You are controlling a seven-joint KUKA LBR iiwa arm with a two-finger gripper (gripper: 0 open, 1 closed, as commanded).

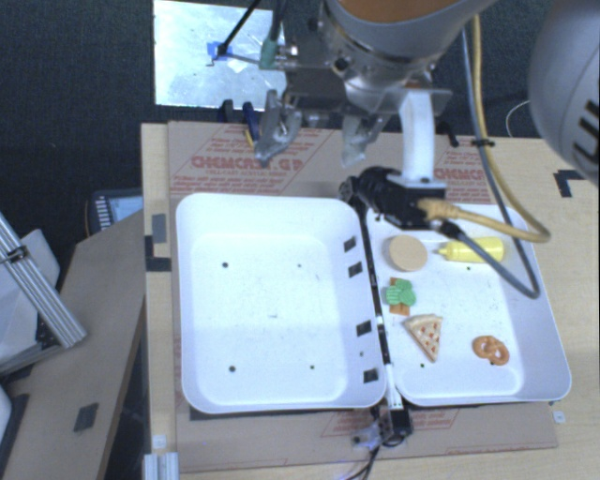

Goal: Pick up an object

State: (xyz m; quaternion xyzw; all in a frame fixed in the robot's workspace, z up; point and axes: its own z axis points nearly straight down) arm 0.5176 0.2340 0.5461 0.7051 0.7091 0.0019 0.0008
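The table (234,141) carries a brown printed board on which two shallow white bins sit side by side. The left bin (267,305) is the larger surface in view, showing a few small dark specks on its floor. The right bin (539,361) touches it along a shared seam lined with small black clips.

The grey arm (394,28) comes in at 12 o'clock, well above the far rims of the bins. Its end effector (314,131) hangs over the board just beyond the left bin's far right corner, with its two metal fingers (275,127) spread apart and nothing between them: it is released. A yellow hose and grey cables trail from the arm across the right bin's far edge.

All the objects lie in the right bin, at roughly 4 to 5 o'clock from the end effector and well apart from it. The yellow bottle-shaped toy (472,249) lies on its side near the far wall. Just beside it, at its 9 o'clock, rests a tan round disc (408,252). Below the disc sits a green blocky piece (401,293), and at its 5 o'clock a pizza-slice toy (425,335). A pretzel toy (490,350) lies at 3 o'clock from the slice, near it but not touching.
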